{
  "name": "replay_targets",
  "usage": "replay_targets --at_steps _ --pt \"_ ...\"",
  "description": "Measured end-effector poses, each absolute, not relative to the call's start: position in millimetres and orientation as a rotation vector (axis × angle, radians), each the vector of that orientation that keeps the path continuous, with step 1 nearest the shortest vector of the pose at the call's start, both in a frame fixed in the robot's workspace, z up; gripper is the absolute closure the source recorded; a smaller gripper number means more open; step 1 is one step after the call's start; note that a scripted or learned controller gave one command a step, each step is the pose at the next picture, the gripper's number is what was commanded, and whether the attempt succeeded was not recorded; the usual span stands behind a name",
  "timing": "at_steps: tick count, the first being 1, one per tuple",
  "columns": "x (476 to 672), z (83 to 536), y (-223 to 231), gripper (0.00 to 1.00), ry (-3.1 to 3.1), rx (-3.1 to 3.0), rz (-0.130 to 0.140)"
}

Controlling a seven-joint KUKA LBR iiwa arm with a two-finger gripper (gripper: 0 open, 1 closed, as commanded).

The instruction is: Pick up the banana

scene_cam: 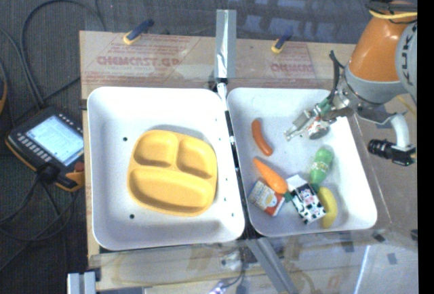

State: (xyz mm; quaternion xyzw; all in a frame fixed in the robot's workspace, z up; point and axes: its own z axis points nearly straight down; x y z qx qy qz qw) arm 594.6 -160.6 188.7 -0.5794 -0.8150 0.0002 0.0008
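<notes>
No pick is yet made: the banana is left lying at the near right corner of the right bin, just beside the cow-patterned carton, while the end effector, fingers apart and empty, is held well apart from it toward the bin's far side.

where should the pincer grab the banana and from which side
Probably from above, across the banana's upper-middle, closing left to right across its narrow width. It lies lengthwise along the right bin's near-right wall, with the black-and-white carton against its left side, so space there is tight.
</notes>
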Motion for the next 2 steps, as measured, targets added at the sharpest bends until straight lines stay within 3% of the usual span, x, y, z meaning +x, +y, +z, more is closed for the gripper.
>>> replay_targets --at_steps 1,2 --pt "515.6 191.5 -214.6 0.00 -2.440 -1.977 0.004" --pt "496.5 114.8 -219.9 0.00 -2.599 -1.774 -0.012"
